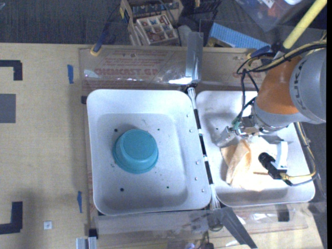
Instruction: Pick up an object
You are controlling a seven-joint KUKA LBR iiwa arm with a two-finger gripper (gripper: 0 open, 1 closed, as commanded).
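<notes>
Your tool point(234, 130) sits low in the right bin point(306, 191), at 12 o'clock of the tan cloth-like piece point(237, 161); I cannot tell its opening. That piece looks soft, light and limp, so pinch a raised fold near its top edge.

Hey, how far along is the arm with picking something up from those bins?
Nothing looks done yet: the blue bowl sits upside down in the left bin, and the tan object still lies on the right bin floor. In hand: the pincer is low in the right bin, just above the tan object. Left to do: a grasp and a lift.
</notes>
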